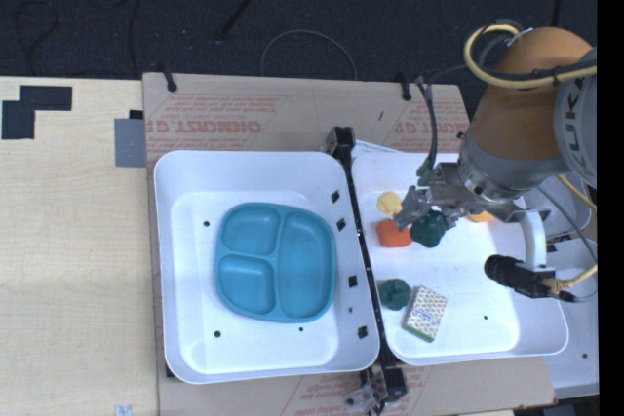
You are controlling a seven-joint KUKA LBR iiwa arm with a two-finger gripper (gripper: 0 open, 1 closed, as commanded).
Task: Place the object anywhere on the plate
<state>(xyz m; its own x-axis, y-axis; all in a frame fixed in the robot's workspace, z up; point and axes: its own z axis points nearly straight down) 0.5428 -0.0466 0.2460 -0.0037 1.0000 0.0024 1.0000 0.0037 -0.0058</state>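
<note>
Blue plate (276,261) w/ 3 compartments sits flat in the left bin, roughly centered, nothing on it. The object looks like the dark green thing (429,230) in the right bin, right at the gripper tip, just beside an orange piece. Can't tell if it's actually gripped.

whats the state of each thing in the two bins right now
blue divided plate: flat in the left bin, nothing on it
gripper: low over the right bin, a dark green object at its tip
orange object: lying beside the gripper
yellow object: lying near the divider
dark green lump: lying free
patterned small box: lying tilted beside the lump
</note>
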